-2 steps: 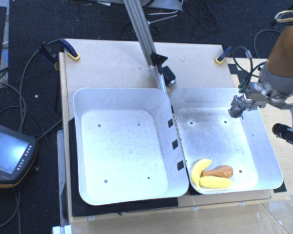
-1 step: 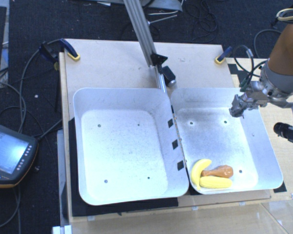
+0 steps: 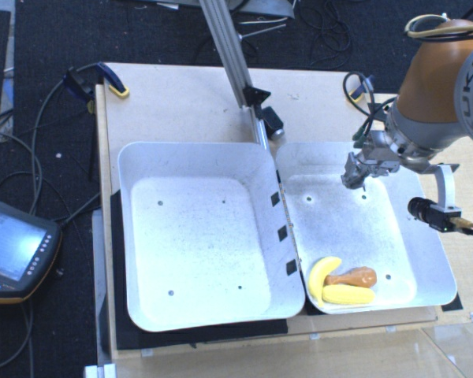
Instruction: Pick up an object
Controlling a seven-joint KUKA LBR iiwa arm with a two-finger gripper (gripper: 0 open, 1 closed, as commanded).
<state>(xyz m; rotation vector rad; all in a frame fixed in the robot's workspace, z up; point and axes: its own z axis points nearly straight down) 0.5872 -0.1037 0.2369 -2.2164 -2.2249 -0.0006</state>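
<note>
Yellow banana pieces [image 3: 335, 282] and a brown drumstick-shaped toy [image 3: 355, 276] lay touching at the near edge of the right bin [image 3: 402, 235]. Well apart, the gripper [image 3: 355, 175] hung over that bin's far edge; whether it was open or closed could not be told.

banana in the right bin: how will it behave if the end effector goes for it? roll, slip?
The banana looks glossy and moulded, probably a light, stiff toy, so it may slip between fingers. Its curved shape suggests it could rock or pivot when pushed. It lies against the brown piece near the right bin front, so a nudge likely shifts both.
</note>
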